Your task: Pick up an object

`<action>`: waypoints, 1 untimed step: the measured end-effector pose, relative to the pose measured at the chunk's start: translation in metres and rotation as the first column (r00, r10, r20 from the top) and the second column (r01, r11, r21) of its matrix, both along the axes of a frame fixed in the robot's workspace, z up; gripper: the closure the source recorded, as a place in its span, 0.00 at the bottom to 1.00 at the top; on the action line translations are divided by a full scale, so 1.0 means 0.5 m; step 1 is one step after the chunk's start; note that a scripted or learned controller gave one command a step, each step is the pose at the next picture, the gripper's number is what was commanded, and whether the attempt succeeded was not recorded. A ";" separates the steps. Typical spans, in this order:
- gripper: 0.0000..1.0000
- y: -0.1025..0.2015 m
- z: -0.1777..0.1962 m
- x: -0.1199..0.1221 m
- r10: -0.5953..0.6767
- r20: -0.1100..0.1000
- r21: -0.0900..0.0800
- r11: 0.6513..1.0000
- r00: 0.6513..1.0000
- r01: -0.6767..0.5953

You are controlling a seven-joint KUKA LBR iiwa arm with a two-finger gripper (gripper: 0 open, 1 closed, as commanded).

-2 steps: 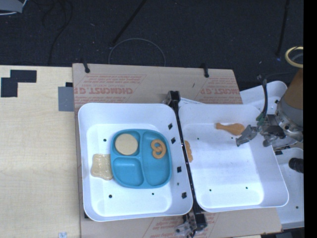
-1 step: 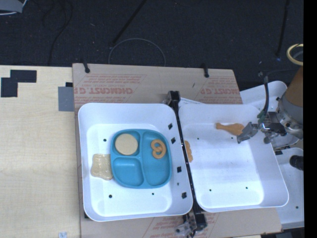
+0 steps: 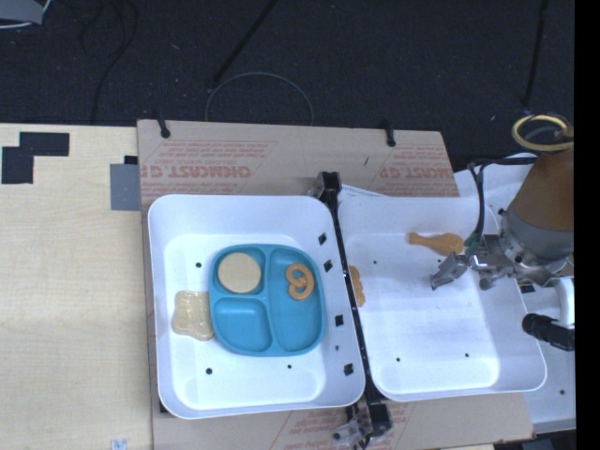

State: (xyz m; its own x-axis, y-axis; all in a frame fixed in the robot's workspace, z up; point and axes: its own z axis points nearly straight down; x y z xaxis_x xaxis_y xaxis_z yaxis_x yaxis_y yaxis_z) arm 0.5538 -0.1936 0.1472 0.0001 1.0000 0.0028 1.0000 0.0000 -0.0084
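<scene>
Left shallow white bin [image 3: 178,373] sits nearest, carrying a blue three-compartment plastic tray [image 3: 265,331]. Round tan cracker [image 3: 238,273] lies in the tray's upper-left compartment, small brown pretzel [image 3: 299,282] in the upper-right. Pale yellow flat slab [image 3: 192,315] touches the tray's left edge. Right shallow white bin [image 3: 431,373]: orange-tan drumstick-shaped toy [image 3: 437,242] near the far wall, small tan piece [image 3: 355,286] against the divider. End effector [image 3: 459,270] is just beside the drumstick, nothing between its fingers; apart or together, cannot tell. Middle and near floor of the right bin lie open. Cardboard sheet [image 3: 234,162] lies under both bins on the table [image 3: 66,289].
</scene>
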 end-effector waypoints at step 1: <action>0.00 0.003 -0.108 -0.003 -0.001 0.000 0.000 1.000 1.000 0.001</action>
State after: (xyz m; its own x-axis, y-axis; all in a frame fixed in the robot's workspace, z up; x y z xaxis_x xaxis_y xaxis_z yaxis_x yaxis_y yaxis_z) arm 0.5523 -0.1922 0.0932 0.0010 1.0000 0.0028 1.0000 -0.0010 -0.0080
